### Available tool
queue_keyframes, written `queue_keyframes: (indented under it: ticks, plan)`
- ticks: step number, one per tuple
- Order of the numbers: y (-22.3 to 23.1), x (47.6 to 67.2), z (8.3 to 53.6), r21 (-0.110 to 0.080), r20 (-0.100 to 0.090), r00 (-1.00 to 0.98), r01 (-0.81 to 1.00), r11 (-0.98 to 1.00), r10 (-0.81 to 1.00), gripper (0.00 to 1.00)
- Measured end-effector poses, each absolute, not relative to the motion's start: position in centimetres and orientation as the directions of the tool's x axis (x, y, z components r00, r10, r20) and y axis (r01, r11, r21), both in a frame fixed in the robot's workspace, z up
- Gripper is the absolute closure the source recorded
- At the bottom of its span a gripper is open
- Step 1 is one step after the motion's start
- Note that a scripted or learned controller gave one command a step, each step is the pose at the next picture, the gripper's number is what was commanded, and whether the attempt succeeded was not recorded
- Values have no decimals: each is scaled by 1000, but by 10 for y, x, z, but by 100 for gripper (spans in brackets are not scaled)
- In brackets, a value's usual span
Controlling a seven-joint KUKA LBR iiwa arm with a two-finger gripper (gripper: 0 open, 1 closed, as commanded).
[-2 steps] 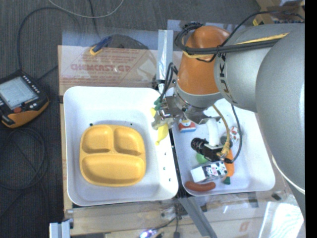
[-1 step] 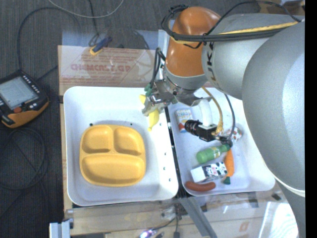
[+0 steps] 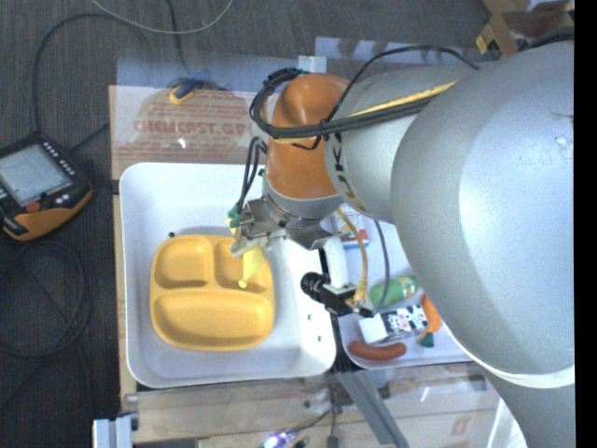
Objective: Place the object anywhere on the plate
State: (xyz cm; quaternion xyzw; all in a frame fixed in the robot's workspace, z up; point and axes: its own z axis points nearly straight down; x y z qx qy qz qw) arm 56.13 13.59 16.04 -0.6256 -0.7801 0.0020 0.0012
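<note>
— What's over on the left?

— A yellow divided plate (image 3: pixel 213 292) lying in the left white bin (image 3: pixel 140 250).

— And the arm?

— Its gripper (image 3: pixel 250 236) hangs just over the plate's upper right compartment, pinching a small yellow object (image 3: pixel 249 267) that dangles down to the plate there.

— Further right?

— The right bin (image 3: pixel 448 351), with a green item (image 3: pixel 392 291), a red sausage-shaped piece (image 3: pixel 377 350) and something orange (image 3: pixel 432 315).

The plate (image 3: pixel 213 299) lies in the left bin (image 3: pixel 140 250). The end effector (image 3: pixel 247 241) hangs over the plate's far right compartment. A sausage (image 3: pixel 378 350) lies in the right bin (image 3: pixel 448 348).
</note>
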Motion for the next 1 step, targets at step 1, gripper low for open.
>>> queue_keyframes:
  ticks: [1]
  plan:
    - [91, 622, 183, -2, -2, -261, 965, 261, 965, 100]
